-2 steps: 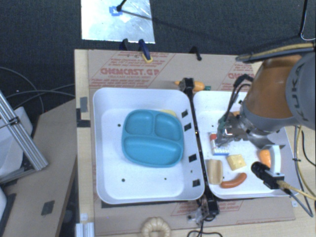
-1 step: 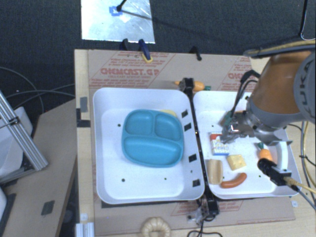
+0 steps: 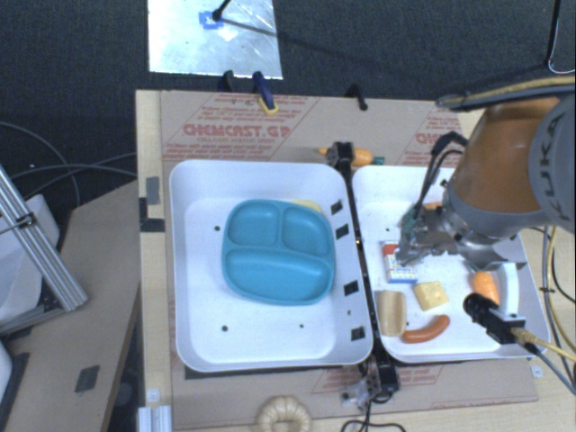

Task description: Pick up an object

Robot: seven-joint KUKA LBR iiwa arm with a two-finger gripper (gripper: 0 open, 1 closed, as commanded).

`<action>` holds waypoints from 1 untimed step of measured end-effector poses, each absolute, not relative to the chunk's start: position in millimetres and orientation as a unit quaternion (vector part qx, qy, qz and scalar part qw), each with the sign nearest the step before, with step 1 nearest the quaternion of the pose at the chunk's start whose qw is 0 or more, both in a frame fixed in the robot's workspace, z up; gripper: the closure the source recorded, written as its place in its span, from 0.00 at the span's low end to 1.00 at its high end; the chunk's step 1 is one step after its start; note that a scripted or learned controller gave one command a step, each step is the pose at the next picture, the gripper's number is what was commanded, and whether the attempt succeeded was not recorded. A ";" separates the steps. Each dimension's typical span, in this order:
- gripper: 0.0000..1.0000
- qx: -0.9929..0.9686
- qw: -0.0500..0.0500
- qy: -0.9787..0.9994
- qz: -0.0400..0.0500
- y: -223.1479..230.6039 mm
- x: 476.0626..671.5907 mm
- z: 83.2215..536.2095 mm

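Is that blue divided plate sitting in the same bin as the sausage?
No, the blue divided plate lies in the left bin, while the sausage lies in the right bin.

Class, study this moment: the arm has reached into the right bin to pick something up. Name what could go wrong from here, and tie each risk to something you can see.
1. The gripper hangs over a tight cluster: a small red and white item, a yellow block and a tan piece. It may nudge neighbours or catch two.
2. That cluster lies near the divider between bins, so the fingers may strike it.
3. The sausage looks round and could roll away.
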State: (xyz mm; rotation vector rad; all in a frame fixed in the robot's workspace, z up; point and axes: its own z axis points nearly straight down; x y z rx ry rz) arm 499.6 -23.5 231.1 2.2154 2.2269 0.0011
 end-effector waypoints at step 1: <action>1.00 0.707 0.000 0.708 0.000 -26.0 507.4 220.4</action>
